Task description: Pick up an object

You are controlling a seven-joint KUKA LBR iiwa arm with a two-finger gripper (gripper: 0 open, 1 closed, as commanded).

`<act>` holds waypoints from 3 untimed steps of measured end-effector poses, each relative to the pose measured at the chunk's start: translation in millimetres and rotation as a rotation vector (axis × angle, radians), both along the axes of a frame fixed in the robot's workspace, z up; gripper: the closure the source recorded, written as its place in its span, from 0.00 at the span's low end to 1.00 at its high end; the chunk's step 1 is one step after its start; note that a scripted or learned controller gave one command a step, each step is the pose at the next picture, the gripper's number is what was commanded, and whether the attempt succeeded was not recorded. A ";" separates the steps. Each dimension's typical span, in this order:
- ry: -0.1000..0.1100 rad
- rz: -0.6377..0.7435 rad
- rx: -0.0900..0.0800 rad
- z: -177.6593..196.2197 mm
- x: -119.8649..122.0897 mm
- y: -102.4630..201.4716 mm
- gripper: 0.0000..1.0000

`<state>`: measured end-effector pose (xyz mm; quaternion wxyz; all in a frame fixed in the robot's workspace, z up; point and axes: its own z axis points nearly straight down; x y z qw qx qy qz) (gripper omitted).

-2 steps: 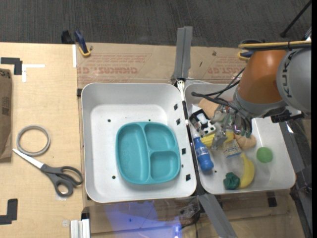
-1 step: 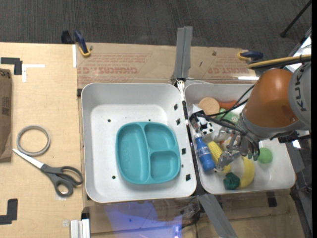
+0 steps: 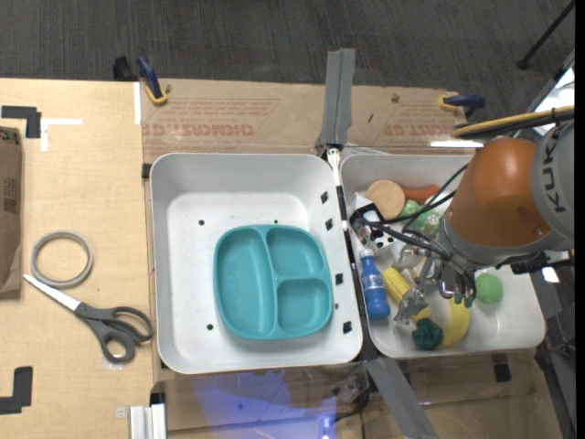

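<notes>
Jaws: the jaws (image 3: pixel 422 293) sit low in the right bin (image 3: pixel 512 337), below the orange wrist band; opening cannot be told, cables and metal parts blur together there.
Held item: none seen between them.
Nearest items: toy corn cob (image 3: pixel 397 283) just left of the jaws; banana (image 3: pixel 456 322) just below right; dark green piece (image 3: pixel 426 337) below.
Further items: blue bottle (image 3: pixel 373 283) by the bin's left wall; green ball (image 3: pixel 489 288) to the right; tan disc (image 3: pixel 386 198) at the far end.
Risk: crowding; the jaws may likely straddle two toys, or nudge the corn aside and close on nothing.
Left bin (image 3: pixel 174 245): holds a teal divided plate (image 3: pixel 273 282).
Surface: scissors (image 3: pixel 96 318) and a tape roll (image 3: pixel 61 258) lie well apart from the bins.
</notes>
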<state>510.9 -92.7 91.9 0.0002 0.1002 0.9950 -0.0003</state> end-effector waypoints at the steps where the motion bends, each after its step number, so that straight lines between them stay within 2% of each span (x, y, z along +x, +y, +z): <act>1: 0.001 -0.168 0.001 -0.4 -32.9 -13.6 0.00; 2: -0.003 -0.269 0.000 0.2 52.8 -5.5 0.00; 3: 0.001 -0.420 0.001 -0.3 -2.9 -17.6 0.00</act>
